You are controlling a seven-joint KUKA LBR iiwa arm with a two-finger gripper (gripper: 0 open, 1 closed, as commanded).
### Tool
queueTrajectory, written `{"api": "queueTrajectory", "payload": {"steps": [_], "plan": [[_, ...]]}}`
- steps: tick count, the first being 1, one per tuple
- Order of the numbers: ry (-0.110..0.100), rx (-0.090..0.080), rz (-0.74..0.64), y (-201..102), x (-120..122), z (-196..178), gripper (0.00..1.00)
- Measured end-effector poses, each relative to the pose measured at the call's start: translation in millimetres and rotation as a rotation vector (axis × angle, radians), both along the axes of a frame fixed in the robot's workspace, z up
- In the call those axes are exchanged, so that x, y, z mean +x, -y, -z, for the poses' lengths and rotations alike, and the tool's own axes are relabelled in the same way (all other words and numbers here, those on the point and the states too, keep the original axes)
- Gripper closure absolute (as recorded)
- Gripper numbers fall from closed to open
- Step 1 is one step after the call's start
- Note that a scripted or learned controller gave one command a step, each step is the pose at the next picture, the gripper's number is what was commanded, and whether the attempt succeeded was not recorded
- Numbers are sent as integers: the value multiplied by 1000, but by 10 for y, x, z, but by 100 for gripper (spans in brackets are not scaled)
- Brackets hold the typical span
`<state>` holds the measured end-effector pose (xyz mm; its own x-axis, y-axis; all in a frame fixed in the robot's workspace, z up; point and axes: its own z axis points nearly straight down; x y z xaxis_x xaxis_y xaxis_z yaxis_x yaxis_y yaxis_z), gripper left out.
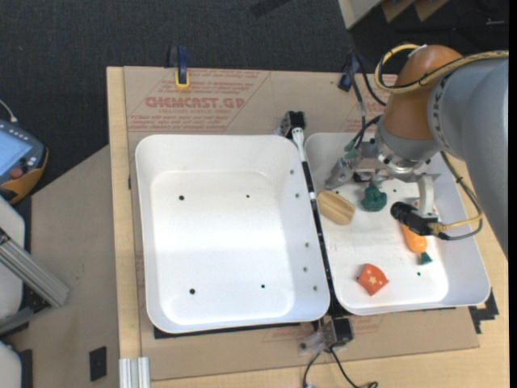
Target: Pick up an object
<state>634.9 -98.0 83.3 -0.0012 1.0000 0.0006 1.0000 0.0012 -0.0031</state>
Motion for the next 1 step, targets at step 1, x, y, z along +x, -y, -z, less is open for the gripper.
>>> {"api": "queueTrajectory", "payload": {"steps": [1], "plan": [[17, 0, -4, -547, -270, -1746, 0]]}}
